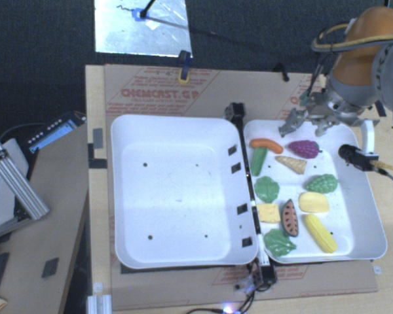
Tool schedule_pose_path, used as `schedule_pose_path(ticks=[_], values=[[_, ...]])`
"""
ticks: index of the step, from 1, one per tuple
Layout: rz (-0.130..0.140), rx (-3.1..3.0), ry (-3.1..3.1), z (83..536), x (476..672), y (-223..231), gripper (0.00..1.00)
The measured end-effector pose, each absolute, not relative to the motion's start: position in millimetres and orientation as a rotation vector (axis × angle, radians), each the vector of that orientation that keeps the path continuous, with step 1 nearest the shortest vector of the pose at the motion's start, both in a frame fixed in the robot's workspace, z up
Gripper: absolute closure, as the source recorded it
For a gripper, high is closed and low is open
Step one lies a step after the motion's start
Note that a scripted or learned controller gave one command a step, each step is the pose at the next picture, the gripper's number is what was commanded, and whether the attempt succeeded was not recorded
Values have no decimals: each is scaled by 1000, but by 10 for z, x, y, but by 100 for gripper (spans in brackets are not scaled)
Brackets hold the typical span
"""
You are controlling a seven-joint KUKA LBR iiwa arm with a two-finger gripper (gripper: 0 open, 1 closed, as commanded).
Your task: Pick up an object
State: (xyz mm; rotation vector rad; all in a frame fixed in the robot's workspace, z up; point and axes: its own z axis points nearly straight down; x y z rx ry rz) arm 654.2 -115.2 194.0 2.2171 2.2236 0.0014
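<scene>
the gripper (308, 120) hangs over the far edge of the right bin (370, 224), its two fingers (289, 124) spread apart with nothing between them. just below sit the purple grapes (304, 149), with the orange sausage (266, 144) to their left and a tan wedge (292, 164) beneath. further down lie a green pepper (257, 162), two leafy greens (267, 189) (one more at the near rim), a yellow block (268, 212), a watermelon slice (289, 218), a lemon-like piece (313, 203) and corn (320, 233). the left bin (177, 188) sits beside.
</scene>
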Motion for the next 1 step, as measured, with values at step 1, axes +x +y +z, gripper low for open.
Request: schedule_pose_path(ticks=[1], values=[[10,2216,2216,843,6713,-1535,0]])
